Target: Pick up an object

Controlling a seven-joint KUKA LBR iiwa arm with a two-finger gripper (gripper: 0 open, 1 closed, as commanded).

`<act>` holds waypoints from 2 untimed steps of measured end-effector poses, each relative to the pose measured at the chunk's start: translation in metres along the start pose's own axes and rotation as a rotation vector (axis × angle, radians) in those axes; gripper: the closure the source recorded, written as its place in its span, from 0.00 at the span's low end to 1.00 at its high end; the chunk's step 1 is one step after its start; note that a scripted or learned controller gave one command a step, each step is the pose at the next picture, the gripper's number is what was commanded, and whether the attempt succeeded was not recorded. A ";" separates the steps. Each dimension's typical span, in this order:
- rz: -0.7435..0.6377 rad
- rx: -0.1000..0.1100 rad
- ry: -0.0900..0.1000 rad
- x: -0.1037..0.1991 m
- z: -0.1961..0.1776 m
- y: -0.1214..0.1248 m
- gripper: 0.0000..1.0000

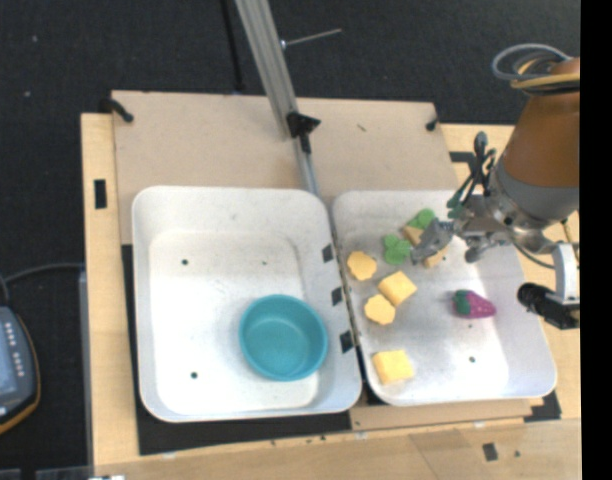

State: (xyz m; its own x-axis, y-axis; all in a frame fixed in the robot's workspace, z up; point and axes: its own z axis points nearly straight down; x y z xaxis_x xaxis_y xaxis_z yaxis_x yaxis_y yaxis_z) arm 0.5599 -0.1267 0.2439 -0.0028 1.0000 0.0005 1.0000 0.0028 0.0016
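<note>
**Pick not yet made: arm reaching over the right bin, nothing lifted**

A wooden worktop [236,138] is carrying two shallow white bins side by side. The left bin [176,228] is holding a single teal bowl [282,336], sitting upright near its lower right corner. The right bin [506,358] is holding all the small candidates for picking.

The grey arm with its orange band [546,138] is reaching in from the right, over the upper part of the right bin. Its pincer [436,243] is hanging low beside a cluster of green pieces [406,236] and a small tan piece [434,259] near the bin's top centre. Whether its fingers are spread or pressed together cannot be told at this size, and nothing is visibly sitting between them.

Four yellow blocks are lying on the bin floor: one [361,265] near the left wall, two [397,288] [380,310] touching at the centre, and one [392,366] lower down. A purple piece with a green tip [473,304] is lying apart to the right.

As a judgement, the task is sitting at the approach stage: every object appears to be resting in a bin, so the grasp and lift are both remaining.
</note>
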 end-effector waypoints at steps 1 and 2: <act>0.001 -0.001 0.000 0.000 0.000 0.000 0.00; 0.004 0.001 -0.002 -0.008 0.043 0.005 0.00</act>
State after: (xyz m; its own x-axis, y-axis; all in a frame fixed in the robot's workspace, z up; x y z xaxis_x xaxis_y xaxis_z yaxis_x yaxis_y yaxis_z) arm 0.5646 -0.1342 0.2009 0.0010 1.0000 -0.0013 1.0000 -0.0010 0.0007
